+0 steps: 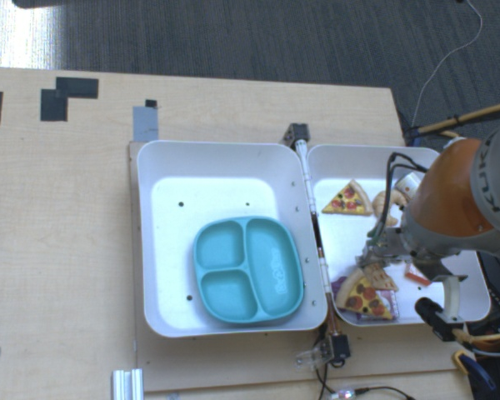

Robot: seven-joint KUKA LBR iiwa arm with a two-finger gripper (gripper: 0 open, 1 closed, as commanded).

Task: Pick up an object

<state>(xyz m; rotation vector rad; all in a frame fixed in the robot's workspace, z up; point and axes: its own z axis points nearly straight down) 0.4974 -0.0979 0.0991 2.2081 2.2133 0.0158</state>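
Note:
Two toy pizza slices lie in the right bin [342,232]. One pizza slice [348,199] sits near the bin's back left. A second, larger pizza slice [367,295] lies at the front, next to the bin's near wall. My gripper [373,254] reaches down into the right bin just above this front slice, close to its upper edge. The arm's orange band [446,200] hides the wrist and most of the fingers. A beige object [389,202] lies partly hidden beside the arm, and a small red piece [417,277] lies under it.
The left bin [171,190] holds a light blue divided plate [248,268] with three compartments. A black cable and clamp [297,134] sit at the back between the bins. Black tape marks [67,97] lie on the bench at far left.

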